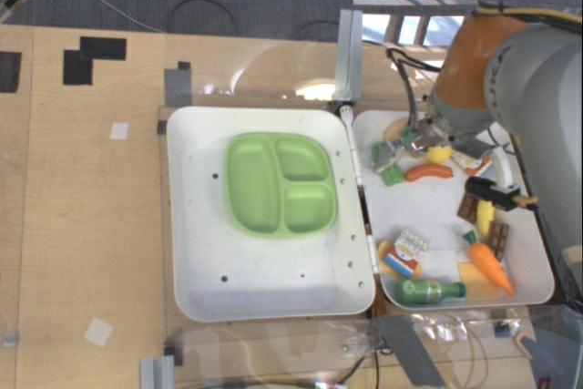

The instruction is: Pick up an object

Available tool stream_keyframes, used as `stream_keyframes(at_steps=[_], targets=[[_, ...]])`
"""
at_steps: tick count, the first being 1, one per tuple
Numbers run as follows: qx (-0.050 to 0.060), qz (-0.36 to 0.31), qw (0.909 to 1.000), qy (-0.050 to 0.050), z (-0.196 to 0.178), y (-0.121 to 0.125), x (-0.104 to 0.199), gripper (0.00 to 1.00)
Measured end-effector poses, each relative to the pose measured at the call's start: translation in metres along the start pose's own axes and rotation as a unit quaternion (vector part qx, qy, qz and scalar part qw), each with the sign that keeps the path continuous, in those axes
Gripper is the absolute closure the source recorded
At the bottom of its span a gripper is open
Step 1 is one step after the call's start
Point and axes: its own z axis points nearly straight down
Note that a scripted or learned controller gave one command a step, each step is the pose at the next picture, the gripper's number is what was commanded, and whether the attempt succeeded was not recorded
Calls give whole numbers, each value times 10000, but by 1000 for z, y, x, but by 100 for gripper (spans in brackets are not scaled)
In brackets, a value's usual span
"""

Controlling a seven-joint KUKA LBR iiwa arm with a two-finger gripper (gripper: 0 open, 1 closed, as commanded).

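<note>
My gripper (414, 141) is low over the far part of the right bin (543, 287), on the grey arm with the orange band. Just below it lie a red sausage (428, 172) and a small yellow piece (439, 154). A green block (392, 176) and a grey piece (382, 152) lie to its left. Nothing can be seen held between the fingers. Nearer the front lie an orange carrot (490, 265), a green bottle (430, 291), a yellow wedge (468, 273) and a small white, red and blue box (406, 252).
The left bin (200, 278) holds a green divided plate (279, 183). A yellow banana (485, 216) and brown chocolate bars (498, 238) lie by the right bin's right wall. A metal post (348, 50) stands behind the divider between the bins.
</note>
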Motion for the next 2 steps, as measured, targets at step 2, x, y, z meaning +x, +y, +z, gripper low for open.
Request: stream_keyframes(at_steps=[2], targets=[[-37,336,9994,7,-103,26,95,100]])
